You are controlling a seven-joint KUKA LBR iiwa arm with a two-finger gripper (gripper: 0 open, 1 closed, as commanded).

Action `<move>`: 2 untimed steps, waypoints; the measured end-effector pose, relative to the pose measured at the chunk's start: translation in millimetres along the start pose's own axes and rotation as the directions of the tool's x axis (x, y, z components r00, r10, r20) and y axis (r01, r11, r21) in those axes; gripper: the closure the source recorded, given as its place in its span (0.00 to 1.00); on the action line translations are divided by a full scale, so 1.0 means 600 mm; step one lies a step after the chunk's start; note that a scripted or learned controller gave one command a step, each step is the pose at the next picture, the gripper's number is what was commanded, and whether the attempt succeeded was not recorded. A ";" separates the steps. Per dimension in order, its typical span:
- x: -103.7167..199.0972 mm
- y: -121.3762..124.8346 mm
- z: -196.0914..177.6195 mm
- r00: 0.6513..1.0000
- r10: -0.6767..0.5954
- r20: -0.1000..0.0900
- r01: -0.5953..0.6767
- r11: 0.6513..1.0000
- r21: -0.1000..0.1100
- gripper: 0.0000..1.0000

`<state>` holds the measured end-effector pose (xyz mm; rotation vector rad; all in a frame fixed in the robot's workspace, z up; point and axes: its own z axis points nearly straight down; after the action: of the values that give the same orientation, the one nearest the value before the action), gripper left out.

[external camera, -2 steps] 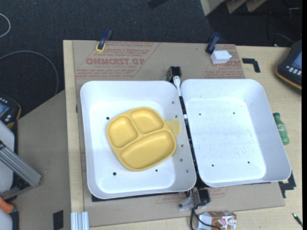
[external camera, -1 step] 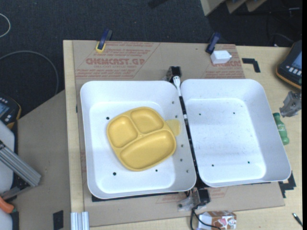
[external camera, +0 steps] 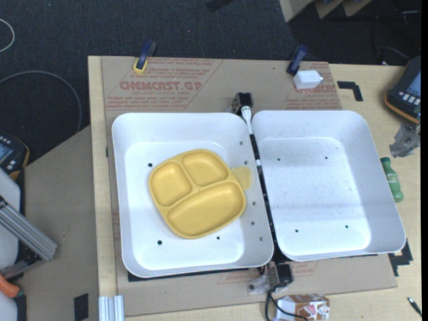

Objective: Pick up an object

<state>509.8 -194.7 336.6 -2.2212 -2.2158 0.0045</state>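
floor: dark carpet [external camera: 100,19] | cable: white loop [external camera: 40,79] at left | bench top: brown cardboard sheet [external camera: 200,85], printed red lettering | light: even, overhead

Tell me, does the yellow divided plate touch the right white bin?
Apart. The camera view shows the yellow divided plate lying inside the left bin, separated from the right bin.

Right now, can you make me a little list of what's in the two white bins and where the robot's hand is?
left bin: holds one yellow divided plate
plate sections: three, one large and two small
plate position: lying flat, right side up, near the bin's middle
right bin: white, speckled floor
gripper: at the right edge of the view, outside the bins
gripper holding: nothing seen between its fingers
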 end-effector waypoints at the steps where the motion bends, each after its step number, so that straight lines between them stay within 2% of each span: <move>1: -0.051 0.010 0.093 1.000 0.000 -0.001 0.000 1.000 0.002 1.00; 2: -0.048 0.088 0.112 1.000 -0.005 0.003 0.005 1.000 -0.008 1.00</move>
<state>562.1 -223.3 269.0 -2.2212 -2.2270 -0.0011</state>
